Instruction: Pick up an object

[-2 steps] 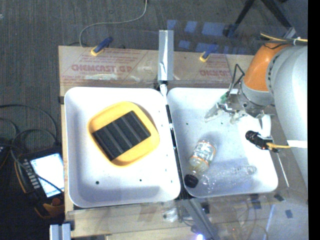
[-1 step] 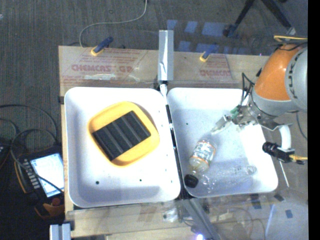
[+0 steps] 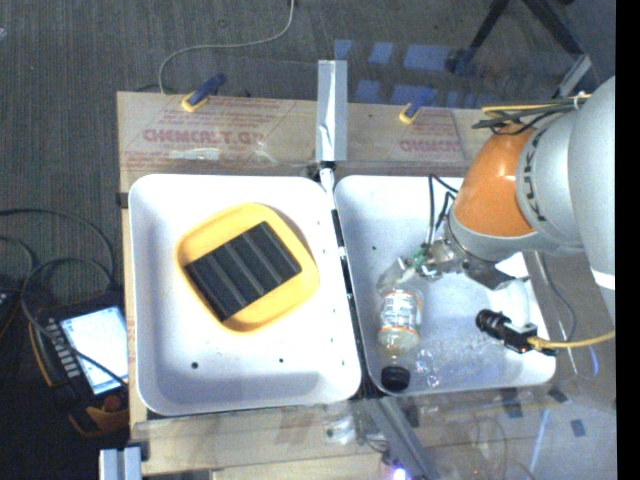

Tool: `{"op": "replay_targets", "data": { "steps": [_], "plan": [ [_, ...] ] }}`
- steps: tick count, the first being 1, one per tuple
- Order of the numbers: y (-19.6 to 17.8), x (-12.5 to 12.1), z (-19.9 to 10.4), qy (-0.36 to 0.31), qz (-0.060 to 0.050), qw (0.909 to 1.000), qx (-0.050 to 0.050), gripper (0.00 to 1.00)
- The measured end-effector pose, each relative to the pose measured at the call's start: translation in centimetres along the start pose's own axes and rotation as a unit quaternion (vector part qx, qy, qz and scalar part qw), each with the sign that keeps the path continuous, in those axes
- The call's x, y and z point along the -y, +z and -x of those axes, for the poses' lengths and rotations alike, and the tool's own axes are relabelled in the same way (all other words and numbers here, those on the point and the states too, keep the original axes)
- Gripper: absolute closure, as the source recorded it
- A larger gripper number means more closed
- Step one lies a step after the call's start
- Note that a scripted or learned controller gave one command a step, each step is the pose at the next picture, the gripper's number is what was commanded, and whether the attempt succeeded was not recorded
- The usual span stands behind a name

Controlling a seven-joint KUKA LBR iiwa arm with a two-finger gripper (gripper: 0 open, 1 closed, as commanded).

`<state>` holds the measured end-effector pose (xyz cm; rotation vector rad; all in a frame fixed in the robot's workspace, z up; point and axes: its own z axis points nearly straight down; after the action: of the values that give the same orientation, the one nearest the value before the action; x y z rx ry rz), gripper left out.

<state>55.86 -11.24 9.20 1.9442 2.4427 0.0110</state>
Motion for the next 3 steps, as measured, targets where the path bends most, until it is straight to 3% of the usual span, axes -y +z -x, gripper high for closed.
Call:
{"op": "replay_targets", "data": {
  "steps": [1,2,3],
  "plan": [
    [-0.1,4.1,-1.3,-0.053,0.002,0.9986,0.0,0.0],
    [-6.7,-0.4,3.7,0.108,-0.011,0.9941,-0.003,0.0],
    [-0.8,1.9,0.5,0.024,0.016,0.9996,0.008,0.0]
  ]
}}
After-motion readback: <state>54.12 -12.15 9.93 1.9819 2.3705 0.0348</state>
